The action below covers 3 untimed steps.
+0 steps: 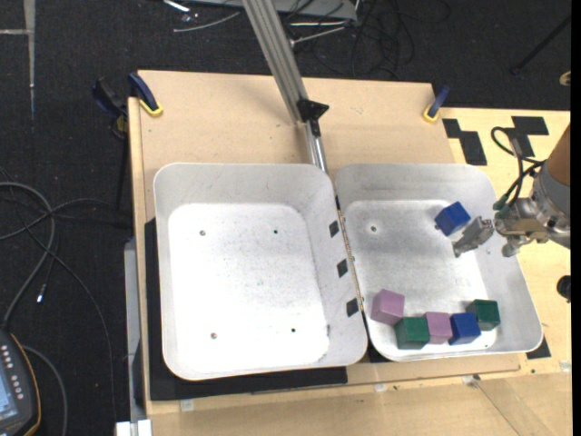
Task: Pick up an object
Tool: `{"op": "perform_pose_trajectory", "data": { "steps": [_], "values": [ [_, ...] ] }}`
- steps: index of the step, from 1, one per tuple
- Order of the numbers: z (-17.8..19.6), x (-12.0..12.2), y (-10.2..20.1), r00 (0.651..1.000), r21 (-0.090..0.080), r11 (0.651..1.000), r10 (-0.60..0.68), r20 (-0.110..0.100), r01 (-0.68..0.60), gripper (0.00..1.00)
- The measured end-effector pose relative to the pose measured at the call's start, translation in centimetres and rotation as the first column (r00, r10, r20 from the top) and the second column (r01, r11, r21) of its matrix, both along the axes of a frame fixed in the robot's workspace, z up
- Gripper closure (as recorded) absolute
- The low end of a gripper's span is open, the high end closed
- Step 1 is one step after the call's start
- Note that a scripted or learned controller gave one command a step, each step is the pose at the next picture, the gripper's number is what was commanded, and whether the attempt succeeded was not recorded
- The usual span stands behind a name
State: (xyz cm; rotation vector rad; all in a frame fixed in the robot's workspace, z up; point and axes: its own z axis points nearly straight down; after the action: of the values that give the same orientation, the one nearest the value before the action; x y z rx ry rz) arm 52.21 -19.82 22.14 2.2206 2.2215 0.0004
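My gripper hovers over the right side of the right bin, reaching in from the right, and its two fingers stand apart with nothing between them. A blue cube lies just up and left of the nearer finger, beside it and not inside the grip. Along the bin's front wall sits a row of cubes: a purple one, a green one, a pink-purple one, a blue one and a dark green one.
The left bin adjoins the right one at a shared middle edge. A slanted metal pole stands behind the bins. Clamps sit at the bench's back corners.
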Motion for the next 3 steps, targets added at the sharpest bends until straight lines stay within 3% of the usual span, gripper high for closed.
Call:
{"op": "perform_pose_trajectory", "data": {
  "steps": [1, 2, 3],
  "values": [
    [-13.0, 4.4, -1.0, 1.000, -0.002, 1.000, 0.002, 0.000, -0.002, 0.00],
    [-9.0, 7.4, 0.3, 1.000, -0.002, 1.000, 0.004, 0.006, -0.004, 0.00],
    [-12.7, 13.8, -0.3, 1.000, -0.001, 1.000, 0.005, 0.002, -0.005, 0.00]
  ]
}}
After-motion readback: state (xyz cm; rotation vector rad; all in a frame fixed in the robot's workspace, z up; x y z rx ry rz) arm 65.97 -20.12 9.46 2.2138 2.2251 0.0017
